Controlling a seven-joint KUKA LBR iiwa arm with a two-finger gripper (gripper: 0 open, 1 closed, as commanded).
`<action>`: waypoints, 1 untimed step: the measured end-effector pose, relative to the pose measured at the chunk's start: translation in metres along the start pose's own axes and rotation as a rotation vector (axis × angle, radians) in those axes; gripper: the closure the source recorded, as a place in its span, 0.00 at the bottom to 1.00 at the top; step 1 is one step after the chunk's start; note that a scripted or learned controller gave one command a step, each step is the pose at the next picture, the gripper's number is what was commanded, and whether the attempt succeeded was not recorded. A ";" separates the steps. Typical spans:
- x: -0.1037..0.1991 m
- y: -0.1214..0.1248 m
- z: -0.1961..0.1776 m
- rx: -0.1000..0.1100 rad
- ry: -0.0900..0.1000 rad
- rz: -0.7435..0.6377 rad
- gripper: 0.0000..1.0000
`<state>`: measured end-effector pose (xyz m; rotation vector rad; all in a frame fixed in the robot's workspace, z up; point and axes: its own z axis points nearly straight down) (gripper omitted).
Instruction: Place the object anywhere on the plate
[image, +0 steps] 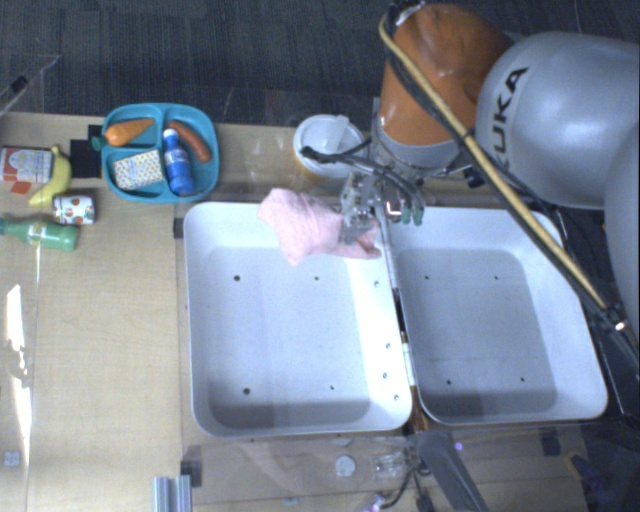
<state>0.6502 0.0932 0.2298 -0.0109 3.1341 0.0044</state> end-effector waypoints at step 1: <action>0.000 0.000 -0.001 0.000 -0.001 0.000 0.00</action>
